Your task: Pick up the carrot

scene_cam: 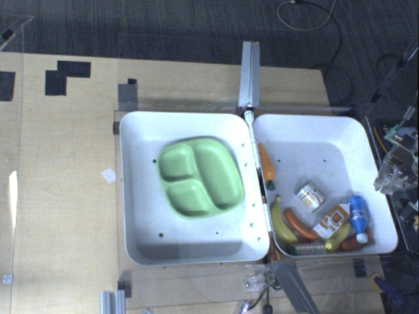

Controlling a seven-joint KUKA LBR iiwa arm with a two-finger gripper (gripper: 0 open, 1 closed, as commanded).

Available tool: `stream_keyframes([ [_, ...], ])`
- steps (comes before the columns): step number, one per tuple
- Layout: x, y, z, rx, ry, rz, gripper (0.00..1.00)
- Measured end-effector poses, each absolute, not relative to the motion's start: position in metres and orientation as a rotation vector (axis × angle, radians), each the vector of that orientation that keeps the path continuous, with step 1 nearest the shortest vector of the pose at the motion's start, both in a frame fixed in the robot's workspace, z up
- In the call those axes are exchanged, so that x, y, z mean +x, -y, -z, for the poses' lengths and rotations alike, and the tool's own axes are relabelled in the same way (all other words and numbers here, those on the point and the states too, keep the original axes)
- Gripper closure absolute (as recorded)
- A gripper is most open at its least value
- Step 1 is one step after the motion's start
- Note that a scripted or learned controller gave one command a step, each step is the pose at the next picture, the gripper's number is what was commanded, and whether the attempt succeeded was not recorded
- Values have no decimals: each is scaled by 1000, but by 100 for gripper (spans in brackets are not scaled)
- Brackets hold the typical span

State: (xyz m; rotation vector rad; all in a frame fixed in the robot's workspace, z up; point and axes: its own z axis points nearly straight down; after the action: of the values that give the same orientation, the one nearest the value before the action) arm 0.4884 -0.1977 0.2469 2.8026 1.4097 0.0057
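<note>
A pale wood-grain table [59, 195] carries two shallow white plastic bins with rounded corners, set side by side and split by a metal rail [249, 77]. The left bin [141, 241] holds a light green tray [200, 176], smooth and moulded, tilted in the bin, with three rounded compartments.

In the right bin [327, 136] the carrot [266, 163] lies by itself along the left wall, just beside the divider. It is a slim orange spindle, lengthwise up and down the view, with a darker tip at its lower end. It rests on the bin floor, apart from the other things.

Those gather in the bin's lower corner: a curved yellow banana [281, 220], a reddish sausage [300, 224] lying against it, a small can [309, 196] on its side with a printed label, a small orange and white carton [334, 218] and a blue bottle [357, 216] with a white cap.

At the right edge, just outside the right bin's rim, a greyish metal part of the arm [395, 169] shows, blurred and partly cut off. The tool cannot be made out there, so whether it is apart or together I cannot tell. It is well apart from the carrot.
</note>
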Motion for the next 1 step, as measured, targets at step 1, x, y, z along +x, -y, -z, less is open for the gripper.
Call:
stream_keyframes([
  [1, 488, 186, -358, 2988, -960, -6, 100],
])
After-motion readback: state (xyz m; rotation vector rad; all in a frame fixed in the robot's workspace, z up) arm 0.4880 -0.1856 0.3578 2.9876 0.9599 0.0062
